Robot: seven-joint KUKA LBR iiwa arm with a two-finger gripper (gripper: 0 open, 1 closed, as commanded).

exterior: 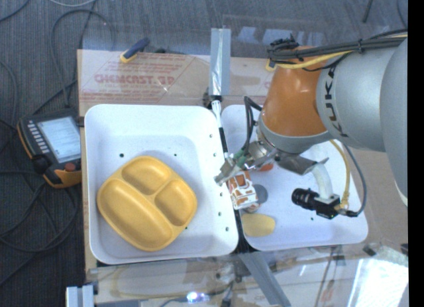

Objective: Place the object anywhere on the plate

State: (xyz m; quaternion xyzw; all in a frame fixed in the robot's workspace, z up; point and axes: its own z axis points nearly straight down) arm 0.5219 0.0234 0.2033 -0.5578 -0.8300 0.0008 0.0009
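Your gripper (233,170) sits low over the right bin (344,233), near the wall shared w/ the left bin (132,117). Just below it is a small orange-and-white object (242,191); can't tell if the fingers are open or clamped on it, the wrist hides them. Yellow divided plate (147,201) lies in the left bin, well apart. Confirm the hold first, then lift straight up, clear both bin walls, cross left, and lower over a plate compartment, not its rim. Ignore the tan lump (258,224) nearby.

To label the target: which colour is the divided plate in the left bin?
Yellow: the plate, seen clearly in the camera view.
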